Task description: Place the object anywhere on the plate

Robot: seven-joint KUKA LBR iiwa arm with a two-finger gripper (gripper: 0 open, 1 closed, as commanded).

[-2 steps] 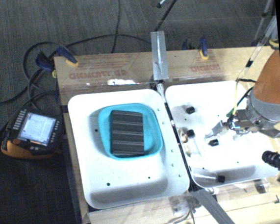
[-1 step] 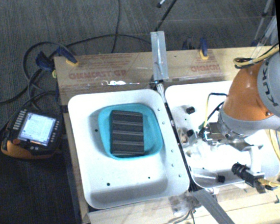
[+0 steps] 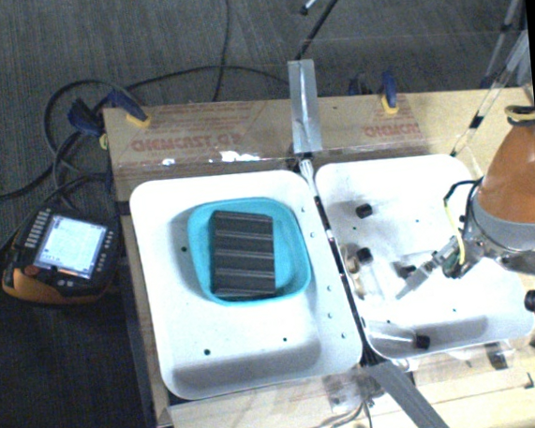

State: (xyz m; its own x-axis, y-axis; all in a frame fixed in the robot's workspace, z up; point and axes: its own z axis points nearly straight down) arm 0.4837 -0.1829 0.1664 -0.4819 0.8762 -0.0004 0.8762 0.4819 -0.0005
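While the gripper (image 3: 415,277) sits over the right bin (image 3: 504,322), jaw state can't be told. Dark grey ridged rectangular block (image 3: 244,252) lies flat on the turquoise plate (image 3: 295,253) in the left bin (image 3: 162,294), well apart from the gripper.

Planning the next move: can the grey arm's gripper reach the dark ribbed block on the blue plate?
Probably yes: the dark ribbed block lies uncovered on the blue plate, while the gripper sits over the right white bin.
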